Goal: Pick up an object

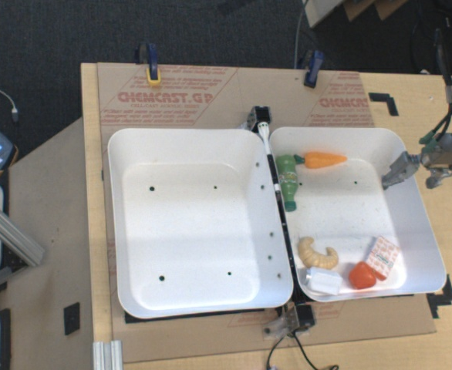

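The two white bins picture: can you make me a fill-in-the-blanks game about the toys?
1. The orange plastic carrot lies in the ____ shallow white bin.
2. The green plastic bottle lies beside the carrot's ____ end.
3. The round tomato-like toy is coloured ____.
4. The grey metal gripper hovers at that bin's ____ rim.

Missing words: right; left; red; right

The gripper reaches in from the right edge, its grey fingers pointing left and slightly downward, spread apart with nothing between them; cables trail behind it.
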